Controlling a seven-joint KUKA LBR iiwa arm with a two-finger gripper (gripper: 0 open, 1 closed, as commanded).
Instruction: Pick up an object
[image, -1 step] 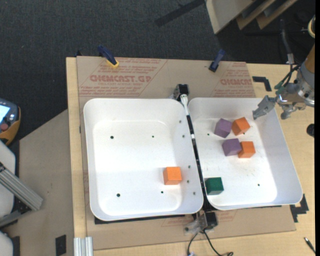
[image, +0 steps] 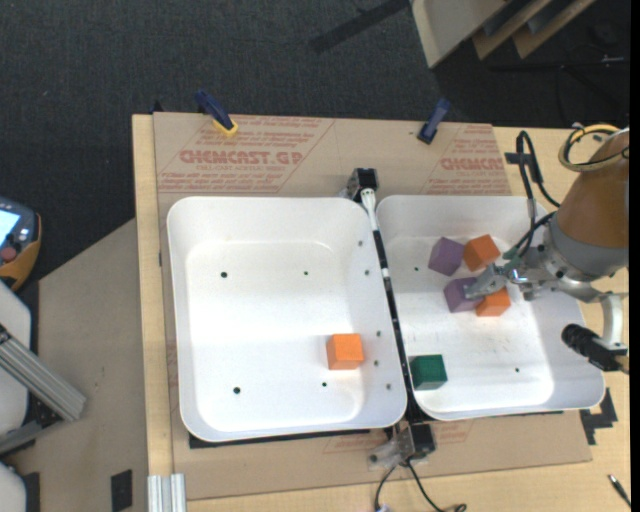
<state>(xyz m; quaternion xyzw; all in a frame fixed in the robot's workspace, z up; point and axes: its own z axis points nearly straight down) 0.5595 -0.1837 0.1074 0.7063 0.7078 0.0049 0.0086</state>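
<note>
Brown cardboard (image: 300, 150) lay under two white bins. In the right bin (image: 480, 400), the gripper (image: 492, 284) sat low among a cluster of blocks: a purple block (image: 447, 256), an orange block (image: 482, 249), another purple block (image: 460, 294) and an orange block (image: 493, 305) just beside its tips. Whether it pinched anything could not be told. A green block (image: 429, 371) sat nearer the front; the left bin (image: 200, 240) held an orange cube (image: 345, 351).
</note>
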